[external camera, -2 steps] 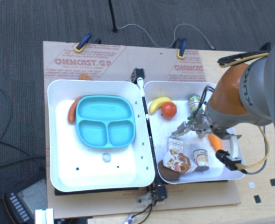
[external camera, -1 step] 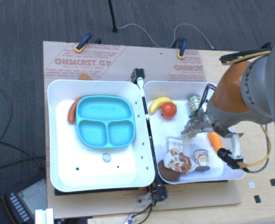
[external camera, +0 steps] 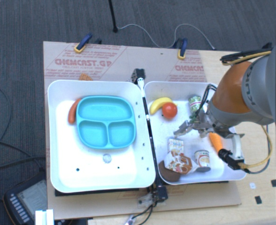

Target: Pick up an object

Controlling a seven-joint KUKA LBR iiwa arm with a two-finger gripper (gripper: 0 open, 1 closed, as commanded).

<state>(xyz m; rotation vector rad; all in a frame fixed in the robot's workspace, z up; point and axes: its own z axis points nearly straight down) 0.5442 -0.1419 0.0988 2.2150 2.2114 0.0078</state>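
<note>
Overhead slanted view of a worktop [external camera: 58, 60] covered by a printed cardboard sheet and carrying two shallow white bins side by side. The left bin [external camera: 63, 172] holds a blue three-compartment tray [external camera: 106, 122] lying flat near its centre, with a sausage [external camera: 73, 110] just beside the tray's left edge, set apart from the bin wall. The right bin [external camera: 175, 86] holds the loose objects: a banana [external camera: 157, 103] and a tomato [external camera: 169, 109] touching each other in its upper left part, a green-labelled can [external camera: 195, 102] near the upper middle, a carrot [external camera: 215, 141] to the right, a small can [external camera: 202, 158] lying low in the bin, a printed packet [external camera: 175, 146] and crumpled wrapper [external camera: 180, 162] at lower centre, and a dark brown rounded item [external camera: 170, 175] against the lower wall. The grey arm with its orange band [external camera: 232, 90] enters from the right of the frame, and its pincer [external camera: 188, 127] sits low over the middle of the right bin, between the green-labelled can and the printed packet, just left of the carrot. Whether the pincer is released or clenched cannot be told from this angle, and no object is seen between its fingers. Two clamps [external camera: 83, 43] grip the upper edge of the cardboard.
</note>
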